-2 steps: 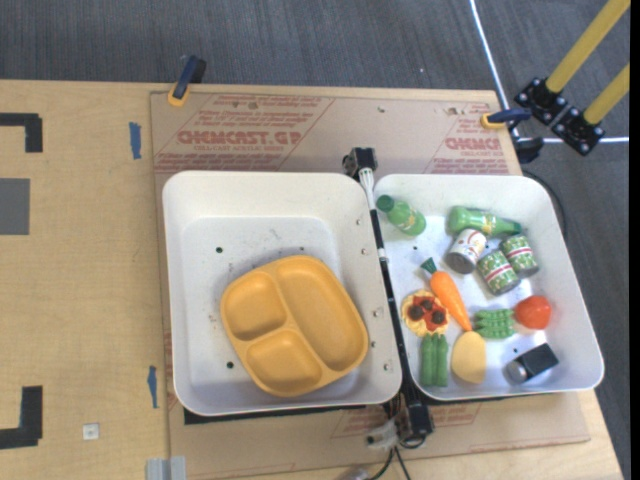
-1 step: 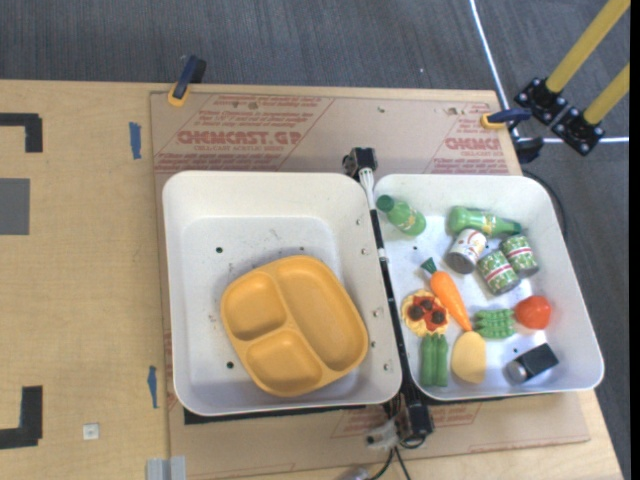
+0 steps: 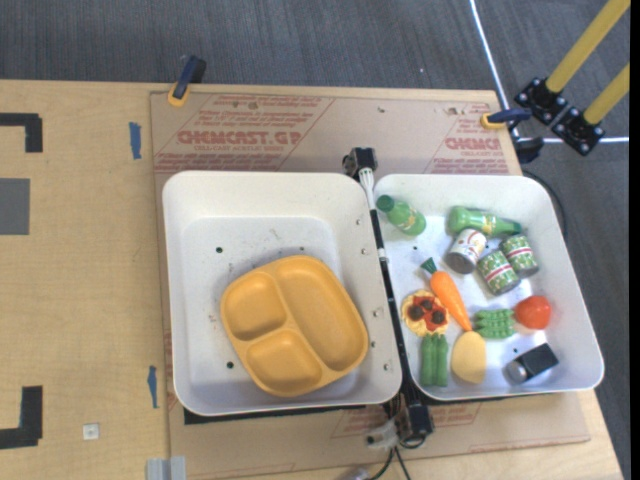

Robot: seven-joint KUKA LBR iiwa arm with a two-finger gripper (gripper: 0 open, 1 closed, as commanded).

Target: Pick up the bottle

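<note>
The main risk lay in the crowding of the right bin (image 3: 570,268). Two green bottle-like things lay there: a small green bottle (image 3: 400,215) with a pale cap in the bin's upper left corner, close to the wall shared with the left bin, and a darker green bottle (image 3: 483,221) on its side near the upper edge. A grasp could have gone to the wrong one. The small bottle sat so near the wall that a finger might have struck the rim; the darker one touched a tin (image 3: 463,250), which could have been pinched with it or made it roll away.

Whether the claw was wide or narrow could not be told.

The right bin also held two more tins (image 3: 508,263), a carrot (image 3: 450,298), a tomato (image 3: 534,311), a lemon (image 3: 468,356), a green pod (image 3: 434,358) and a dark block (image 3: 531,362) in the lower right corner. The left bin (image 3: 200,218) held a yellow divided plate (image 3: 292,323), lying towards its lower half.
</note>
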